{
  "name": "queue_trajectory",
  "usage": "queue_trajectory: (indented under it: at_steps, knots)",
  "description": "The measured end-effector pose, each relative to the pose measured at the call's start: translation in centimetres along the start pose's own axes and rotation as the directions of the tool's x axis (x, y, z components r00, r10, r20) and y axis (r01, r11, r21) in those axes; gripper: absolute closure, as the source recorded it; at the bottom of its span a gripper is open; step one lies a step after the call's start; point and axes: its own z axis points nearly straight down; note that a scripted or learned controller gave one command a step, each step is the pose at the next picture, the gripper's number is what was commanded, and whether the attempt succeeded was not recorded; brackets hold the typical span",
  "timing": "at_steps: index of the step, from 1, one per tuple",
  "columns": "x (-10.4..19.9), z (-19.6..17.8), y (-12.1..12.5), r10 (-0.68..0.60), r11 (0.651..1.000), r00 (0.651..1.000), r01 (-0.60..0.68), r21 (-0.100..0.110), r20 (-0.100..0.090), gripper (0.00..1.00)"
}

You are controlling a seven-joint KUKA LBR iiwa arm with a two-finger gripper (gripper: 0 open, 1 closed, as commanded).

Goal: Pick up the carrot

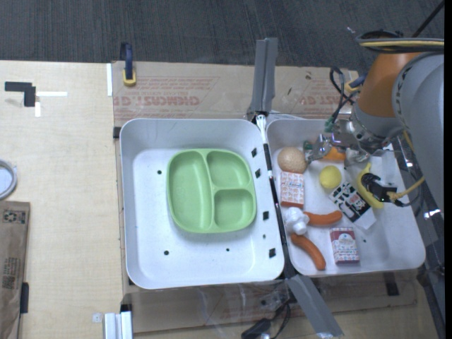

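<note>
Carrot (334, 157), orange and partly hidden, lies just right of and touching the hand (322, 147) in the right bin (395, 256), beside a yellow lemon (330, 178) just below the hand, whose grasp I cannot tell.

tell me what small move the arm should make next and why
Probably lower the gripper a little, straight down. It sits at the back of the right bin, right at the left end of an orange piece that looks like the carrot, above the lemon. The wrist hides part of the carrot, so this is a guess.
</note>
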Motion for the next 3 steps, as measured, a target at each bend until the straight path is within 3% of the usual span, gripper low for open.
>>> queue_trajectory:
  at_steps: [1, 2, 3]
  knots:
    - [-4.5, 0.4, 1.7, 0.195, 0.981, 0.981, -0.195, 0.021, -0.005, 0.0]
    - [-5.2, 0.4, 1.9, 0.239, 0.97, 0.971, -0.238, 0.036, -0.017, 0.0]
    - [-0.7, -3.5, -0.7, -0.007, 1.0, 1.0, 0.007, 0.0, -0.001, 0.0]
